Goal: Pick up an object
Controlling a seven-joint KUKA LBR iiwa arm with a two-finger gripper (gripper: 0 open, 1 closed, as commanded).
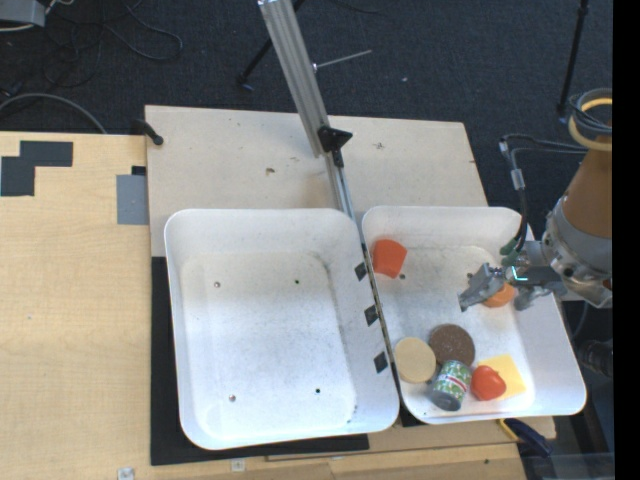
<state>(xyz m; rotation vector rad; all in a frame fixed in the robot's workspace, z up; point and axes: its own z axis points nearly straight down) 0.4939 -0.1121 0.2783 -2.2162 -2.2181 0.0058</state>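
Looking down, camera view, one slanted frame over the bench.
Bins: two shallow white ones side by side; left bin, right bin, their inner rims touching along a line with three black clips.
Arm: grey with orange band, entering from the right over the right bin's right rim.
Gripper: low inside the right bin near its right wall; whether the fingers are apart or together, cannot tell.
Orange piece: just at the fingertips, partly hidden by the gripper; held or merely beside, cannot tell.
Objects in right bin, count six: one orange cup near the inner rim; one tan disc; one brown disc touching it; one green can; one red piece on one yellow block.
Open room: bare floor between cup and gripper; front cluster is crowded against the front rim.
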